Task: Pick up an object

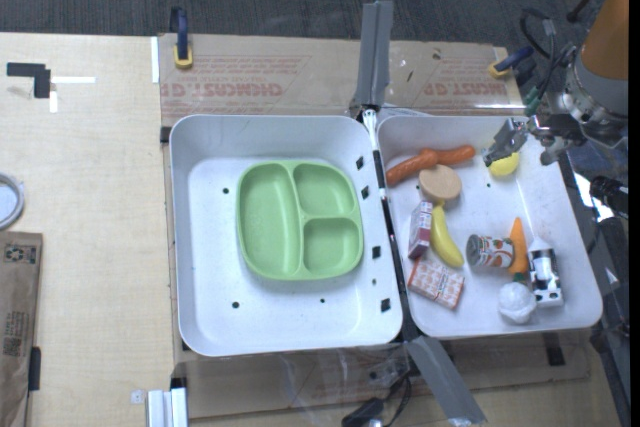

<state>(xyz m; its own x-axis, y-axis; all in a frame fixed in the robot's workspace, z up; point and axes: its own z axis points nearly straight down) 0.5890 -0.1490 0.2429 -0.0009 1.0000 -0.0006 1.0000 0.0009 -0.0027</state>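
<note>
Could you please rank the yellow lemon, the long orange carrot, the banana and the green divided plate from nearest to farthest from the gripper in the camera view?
1. yellow lemon, right at the gripper, right bin's far corner.
2. long orange carrot, just left of it.
3. banana, mid right bin, nearer the camera.
4. green divided plate, left bin.

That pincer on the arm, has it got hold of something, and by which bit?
It cannot be told. The pincer sits right over a small yellow object in the right bin, but whether it actually grips it is too small to make out.
</note>
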